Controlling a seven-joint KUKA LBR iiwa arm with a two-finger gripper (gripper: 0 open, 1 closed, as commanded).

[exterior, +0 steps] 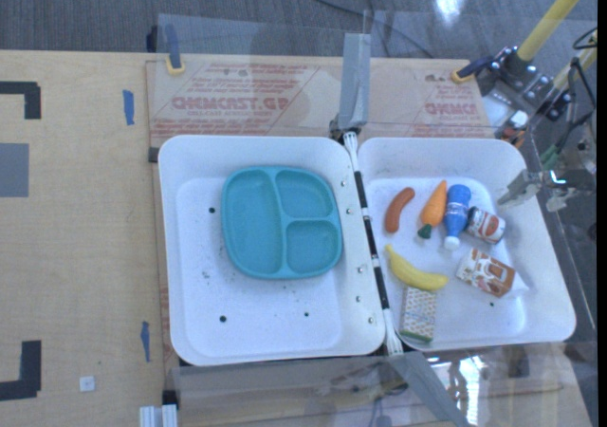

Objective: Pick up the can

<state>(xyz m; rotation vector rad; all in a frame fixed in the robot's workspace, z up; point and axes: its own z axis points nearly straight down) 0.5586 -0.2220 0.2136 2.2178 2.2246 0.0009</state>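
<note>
small can [486,226] on its side, right bin [541,321]

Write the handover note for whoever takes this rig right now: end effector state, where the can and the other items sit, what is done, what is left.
End effector: at the right bin's far right rim, above the items; holds nothing that can be seen.
Can: lying on its side in the right bin, right against the blue bottle, untouched.
Nearby in that bin: carrot, sausage, banana, brown carton, green box.
Left bin: teal divided plate.
Done: nothing yet.
Left: move over the can, descend, grasp, lift. The bottle crowds its left side, so the grasp may be tight.
</note>
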